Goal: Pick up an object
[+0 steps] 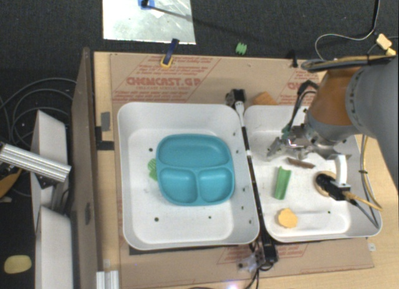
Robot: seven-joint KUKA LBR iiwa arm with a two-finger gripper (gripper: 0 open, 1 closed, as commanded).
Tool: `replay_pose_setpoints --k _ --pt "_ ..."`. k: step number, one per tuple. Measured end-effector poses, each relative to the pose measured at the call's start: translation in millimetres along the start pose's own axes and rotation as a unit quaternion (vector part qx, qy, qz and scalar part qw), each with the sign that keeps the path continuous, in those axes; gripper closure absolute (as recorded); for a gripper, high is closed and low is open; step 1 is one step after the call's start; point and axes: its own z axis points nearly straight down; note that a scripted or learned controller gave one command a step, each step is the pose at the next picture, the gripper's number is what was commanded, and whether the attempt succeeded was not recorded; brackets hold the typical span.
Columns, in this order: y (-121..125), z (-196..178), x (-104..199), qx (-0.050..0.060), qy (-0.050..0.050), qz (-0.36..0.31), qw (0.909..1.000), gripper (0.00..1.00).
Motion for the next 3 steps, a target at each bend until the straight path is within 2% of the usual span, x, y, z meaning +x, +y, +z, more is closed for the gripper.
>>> replay_pose_setpoints --k 1,2,3 --pt "-31.8 -0.4 18.7 -0.001 0.0 -0.001 1.0 0.0" --pt "-61.2 -0.3 12.4 -0.001 0.0 0.0 1.0 0.0" --pt "-58.5 -11.8 13.2 -0.004 0.0 -0.001 1.0 1.0"
